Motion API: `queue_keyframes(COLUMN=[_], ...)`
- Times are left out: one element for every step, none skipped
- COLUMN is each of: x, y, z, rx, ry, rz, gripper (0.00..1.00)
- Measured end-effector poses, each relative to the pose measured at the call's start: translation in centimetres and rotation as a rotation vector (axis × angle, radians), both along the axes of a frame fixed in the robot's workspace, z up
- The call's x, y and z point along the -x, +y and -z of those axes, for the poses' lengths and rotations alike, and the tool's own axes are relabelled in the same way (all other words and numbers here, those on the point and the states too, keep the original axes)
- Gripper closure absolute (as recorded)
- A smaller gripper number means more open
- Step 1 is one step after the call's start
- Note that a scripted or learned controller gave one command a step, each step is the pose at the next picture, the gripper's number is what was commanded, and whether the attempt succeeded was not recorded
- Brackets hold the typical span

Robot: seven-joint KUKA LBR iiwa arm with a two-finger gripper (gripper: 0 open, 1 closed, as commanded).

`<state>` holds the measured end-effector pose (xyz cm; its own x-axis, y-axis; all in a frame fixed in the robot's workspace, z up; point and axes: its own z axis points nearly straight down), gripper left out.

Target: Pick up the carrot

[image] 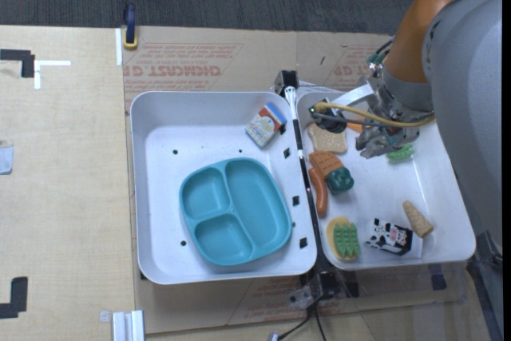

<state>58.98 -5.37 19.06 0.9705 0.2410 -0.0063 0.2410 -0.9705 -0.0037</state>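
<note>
Carrot (319, 189): hemmed by bin wall (306, 196) on its left, green toy (341, 180) and toast (328, 140) close by.
Open floor: right bin's middle (383, 188).

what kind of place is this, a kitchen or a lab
Likely a robot lab bench, not a kitchen: two shallow white bins sit on taped cardboard, small toy foods like the orange carrot lie scattered, and a grey arm with an orange band reaches in.
</note>
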Motion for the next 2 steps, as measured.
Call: queue_keyframes(x=[-3.6, 2.1], y=[8.1, 12.6], z=[0.0, 0.0], rx=[0.001, 0.003], ry=[-0.004, -0.002], rz=[-0.033, 0.046], gripper=[1.0, 1.0])
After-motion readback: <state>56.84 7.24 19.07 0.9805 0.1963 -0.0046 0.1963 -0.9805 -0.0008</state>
